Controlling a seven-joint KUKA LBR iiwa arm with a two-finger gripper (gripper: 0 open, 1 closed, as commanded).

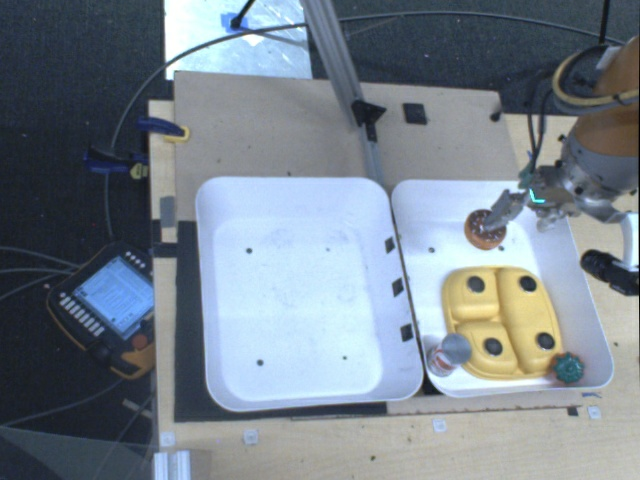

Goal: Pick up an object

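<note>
The gripper (497, 220) hangs above the small brown round piece (484, 229), just beyond the yellow block (502, 321); whether it is gripping, I cannot tell. The piece looks light and stiff, best pinched across its rim.

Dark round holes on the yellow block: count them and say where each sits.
4. On the yellow block in the right bin: far-left hole, far-right hole, near-left hole, near-right hole. None looks hidden.

A tan bench (300, 128) stands on dark carpet (70, 58). At far left a bright, shiny panel (235, 23) lies on the floor. Cables (130, 118) trail left, where a pendant (105, 308) rests near blue clamps (150, 128).
</note>
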